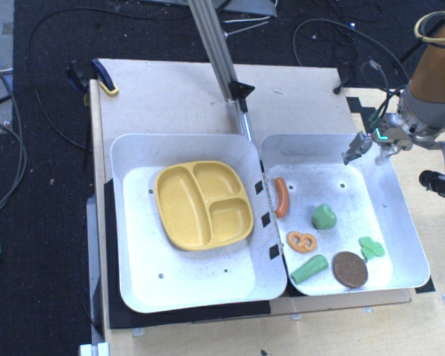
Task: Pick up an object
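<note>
Bins came first to our eye: two shallow white ones side by side on the surface, the left bin [133,273] carrying a yellow divided tray [205,204], the right bin [397,221] carrying the small things we could choose from. We saw the grey arm [430,80] reach in from the right, with its gripper [365,148] hanging over the upper right corner of the right bin, the fingers [354,153] apart and nothing between them. From there every object lay down-frame and to the left. We judged the green block [324,216] the nearest, roughly in the middle of the bin and clear of its neighbours. The brown disc [350,269] and green cylinder [309,268] lay farther down, near the lower wall, the cylinder's long axis slanting up to the right. The sausage [282,198] lay close to the left wall, its long axis running nearly up and down the frame. The pretzel [302,241] sat between the block and the cylinder, and a small green piece [371,248] lay just beside the disc.
</note>
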